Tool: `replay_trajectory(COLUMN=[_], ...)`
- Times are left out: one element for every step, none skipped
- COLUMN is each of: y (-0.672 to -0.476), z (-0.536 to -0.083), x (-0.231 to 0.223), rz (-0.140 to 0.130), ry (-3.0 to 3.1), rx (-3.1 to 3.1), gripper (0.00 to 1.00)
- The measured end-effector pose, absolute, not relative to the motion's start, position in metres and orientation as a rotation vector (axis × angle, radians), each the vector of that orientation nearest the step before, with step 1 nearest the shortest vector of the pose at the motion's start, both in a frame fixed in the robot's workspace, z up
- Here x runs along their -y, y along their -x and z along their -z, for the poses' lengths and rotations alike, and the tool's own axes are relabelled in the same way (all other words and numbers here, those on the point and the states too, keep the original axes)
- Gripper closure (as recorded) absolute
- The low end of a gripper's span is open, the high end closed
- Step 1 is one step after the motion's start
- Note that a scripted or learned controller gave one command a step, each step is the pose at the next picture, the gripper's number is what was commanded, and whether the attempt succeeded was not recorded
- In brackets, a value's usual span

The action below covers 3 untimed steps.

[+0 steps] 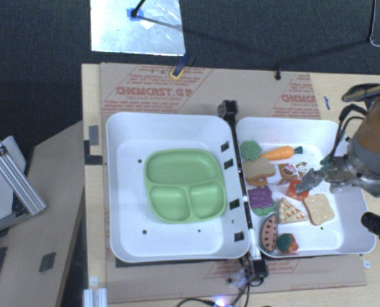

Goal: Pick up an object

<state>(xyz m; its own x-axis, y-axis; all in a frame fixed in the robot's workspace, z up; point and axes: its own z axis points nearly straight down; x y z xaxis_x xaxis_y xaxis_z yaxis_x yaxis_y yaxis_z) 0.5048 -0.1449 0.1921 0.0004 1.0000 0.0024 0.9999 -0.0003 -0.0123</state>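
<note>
Toy food (295, 189), light and rigid, lies under the gripper (308, 180) near the right bin's (353, 240) centre. Grip its narrow sides. Finger state cannot be told.

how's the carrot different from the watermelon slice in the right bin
The carrot is orange with a green tip; the watermelon slice is red with a green rind. The carrot is long and thin, the slice a broad wedge. The carrot lies crosswise near the bin's far side, the slice lengthwise at the near edge. Both are toy foods in the right bin.
</note>
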Motion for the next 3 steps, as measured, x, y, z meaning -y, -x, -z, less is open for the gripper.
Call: replay_trajectory(y=[-0.508,-0.506,-0.515], z=[-0.199,-0.15,-0.1], x=[0.144,0.134,0.137], rz=[0.001,-0.002,-0.002], ry=[2.218,2.216,2.218], rx=[2.226,2.221,2.221], gripper=[0.0,0.0,0.0])
